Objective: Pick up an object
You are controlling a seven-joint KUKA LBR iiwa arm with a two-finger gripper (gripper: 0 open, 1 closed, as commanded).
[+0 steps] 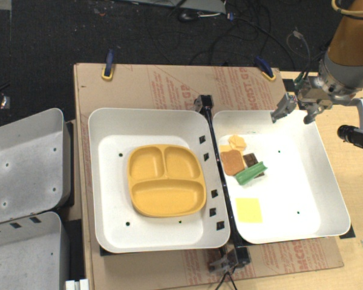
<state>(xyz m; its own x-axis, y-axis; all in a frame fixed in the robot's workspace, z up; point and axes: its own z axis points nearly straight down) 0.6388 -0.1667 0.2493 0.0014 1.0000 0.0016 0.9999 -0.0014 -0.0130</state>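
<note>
Red print runs across the brown cardboard sheet [157, 80] under the bins, too broken up to read. The left bin [103, 162], smooth white plastic with rounded corners, holds a glossy yellow plate [167, 180] split into three compartments. The right bin [302, 180] holds a cluster near its left wall: a pale round biscuit [237, 142], a tan square block [232, 161], a small dark brown block [250, 159], a green bar [250, 174] and, just below, a flat yellow square [248, 210]. The gripper [295, 112] hangs over the right bin's far right corner, jaws spread apart with nothing between them, well apart from the cluster.

We see the tabletop [169, 80], a brown board, with two white bins [103, 162] [314, 180] side by side on it.
</note>
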